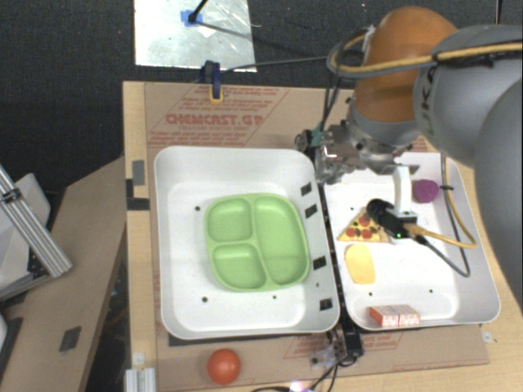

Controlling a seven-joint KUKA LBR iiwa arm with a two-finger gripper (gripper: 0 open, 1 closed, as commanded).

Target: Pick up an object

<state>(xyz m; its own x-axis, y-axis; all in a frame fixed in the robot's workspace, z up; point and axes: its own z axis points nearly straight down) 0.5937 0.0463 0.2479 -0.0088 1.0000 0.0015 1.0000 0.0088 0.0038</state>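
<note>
Bench and surroundings. A brown board (270,109) with red lettering carries two white bins; behind it hangs dark cloth with a foil sheet (194,23), and a blue clamp (212,78) grips the board's far edge, beyond the pincer. The pincer (327,160) hangs over the far end of the divide between the bins; whether it is apart or together cannot be told. The left bin (176,219), on the view's left of the pincer, holds a green divided plate (256,242). The right bin (458,292) lies on its other side. An orange ball (223,366) rests on the board, nearer the camera than the pincer.

Object. A pizza slice (361,229), triangular, orange with red spots, lies flat in the right bin, near the pincer on the camera's side, apart from it. Farther that way lie a yellow piece (359,264) and a red box (394,315); a purple piece (425,190) lies to the view's right.
</note>
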